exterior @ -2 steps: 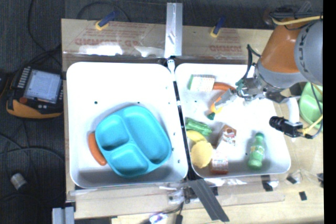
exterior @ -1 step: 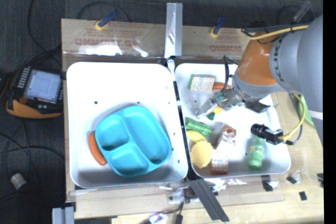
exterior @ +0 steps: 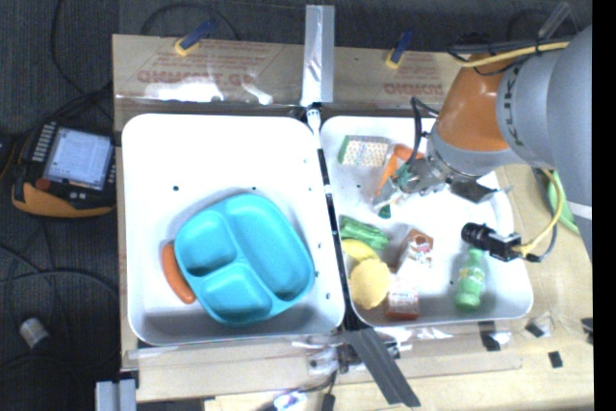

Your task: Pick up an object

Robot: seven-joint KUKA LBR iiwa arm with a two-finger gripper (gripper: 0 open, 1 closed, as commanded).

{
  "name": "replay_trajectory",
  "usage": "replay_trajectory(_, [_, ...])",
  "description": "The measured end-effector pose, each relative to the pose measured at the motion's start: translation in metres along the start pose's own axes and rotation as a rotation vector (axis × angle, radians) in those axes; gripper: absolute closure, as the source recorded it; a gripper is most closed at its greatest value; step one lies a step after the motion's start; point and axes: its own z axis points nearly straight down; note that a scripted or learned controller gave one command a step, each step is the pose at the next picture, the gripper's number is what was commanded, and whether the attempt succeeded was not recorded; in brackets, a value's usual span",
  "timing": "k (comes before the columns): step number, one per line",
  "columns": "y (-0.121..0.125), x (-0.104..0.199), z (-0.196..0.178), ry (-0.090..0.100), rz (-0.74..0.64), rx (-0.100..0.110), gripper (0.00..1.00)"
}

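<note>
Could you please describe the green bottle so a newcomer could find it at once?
Start at the right-hand white bin, then go to its near right corner. The green bottle sits there, right of a yellow ball and a red-and-white carton; it alone is bottle-shaped.

Turquoise tray, orange stick, yellow ball, green bottle, 2 white bins, grey & orange arm
</note>
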Motion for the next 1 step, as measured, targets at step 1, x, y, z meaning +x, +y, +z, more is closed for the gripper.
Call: replay_trajectory(1, [-0.0297, 0.0031, 0.0087, -0.005, -0.191, -0.005, 1.0])
